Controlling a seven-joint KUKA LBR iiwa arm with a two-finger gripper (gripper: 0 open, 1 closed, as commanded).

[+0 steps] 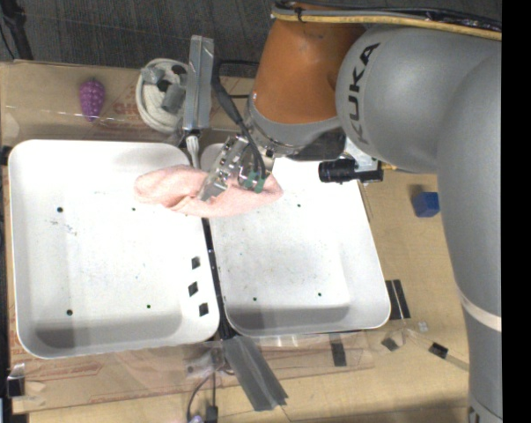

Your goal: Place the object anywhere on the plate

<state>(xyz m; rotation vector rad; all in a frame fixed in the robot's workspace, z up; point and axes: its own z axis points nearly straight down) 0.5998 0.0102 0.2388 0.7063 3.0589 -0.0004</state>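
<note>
Nearest, the two white bins (pixel 115 263) lie bare, with no plate that I can make out. Farther back, a pink cloth (pixel 181 190) drapes over the wall between them, the gripper (pixel 219 183) down on it; whether it grips, I cannot tell. Likely grasping; next, lift clear.

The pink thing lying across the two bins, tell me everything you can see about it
The pink thing looks like a soft, limp piece of cloth or plush, pale pink and crumpled into a long flat shape. It lies draped over the rims where the left bin and the right bin meet, near their far edge, with one end in each bin. The gripper sits right over its middle and appears to touch it; whether it grips it is unclear.
</note>
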